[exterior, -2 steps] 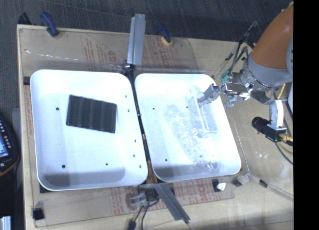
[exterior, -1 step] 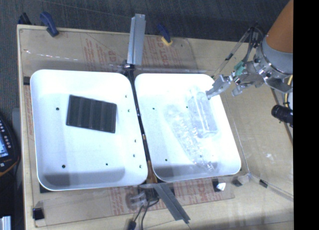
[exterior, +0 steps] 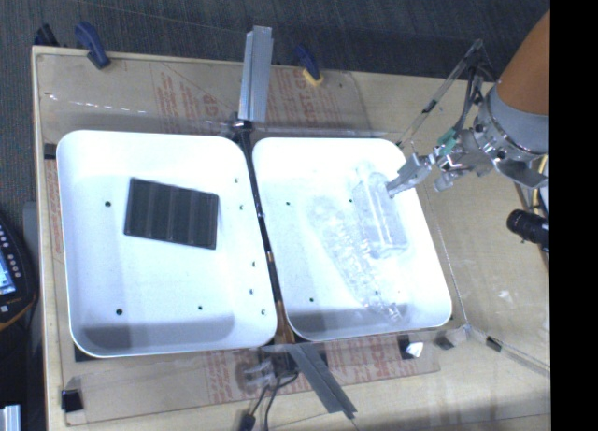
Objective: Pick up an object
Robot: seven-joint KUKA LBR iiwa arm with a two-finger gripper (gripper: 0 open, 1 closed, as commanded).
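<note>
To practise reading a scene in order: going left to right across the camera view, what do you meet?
Left bin → dark ridged pad → right bin → clear plastic objects → gripper

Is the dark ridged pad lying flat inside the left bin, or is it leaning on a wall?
Flat. The dark ridged pad lies on the left bin floor, apart from all walls.

You won't find any text you can read here. The bench (exterior: 121, 102) carries faint red printing on its board, in the upper left of the frame above the left bin (exterior: 84, 153) and again along the lower edge below both bins, but the letters are too small and blurred to make out.
</note>
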